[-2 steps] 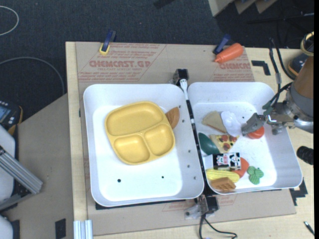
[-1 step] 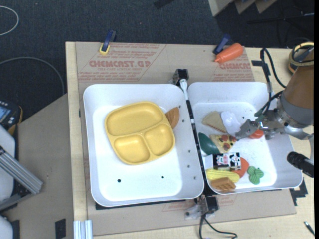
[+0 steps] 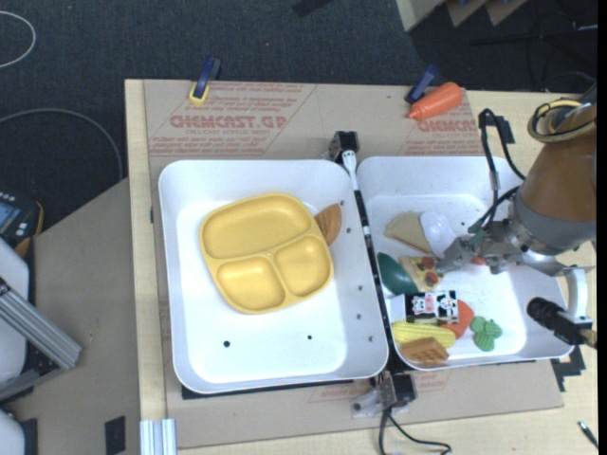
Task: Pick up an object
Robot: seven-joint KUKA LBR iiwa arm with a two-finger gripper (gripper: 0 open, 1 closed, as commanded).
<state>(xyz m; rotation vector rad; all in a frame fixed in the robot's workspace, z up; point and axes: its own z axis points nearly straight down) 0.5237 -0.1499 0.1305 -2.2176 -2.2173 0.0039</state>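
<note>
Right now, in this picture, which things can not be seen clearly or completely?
- Gripper, camera view: small and blurred over the right white bin; its state is unreadable.
- Brown flat piece: partly tucked behind the yellow three-compartment plate.
- Small black-and-white box: print too small to read.
- Grey arm: cut off by the right edge.

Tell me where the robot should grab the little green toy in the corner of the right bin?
Probably from straight above, closing the gripper across the green toy at its narrower middle. It lies low on the floor of the right bin, close to the near wall and touching the orange piece on its left, so side approaches look crowded.
</note>
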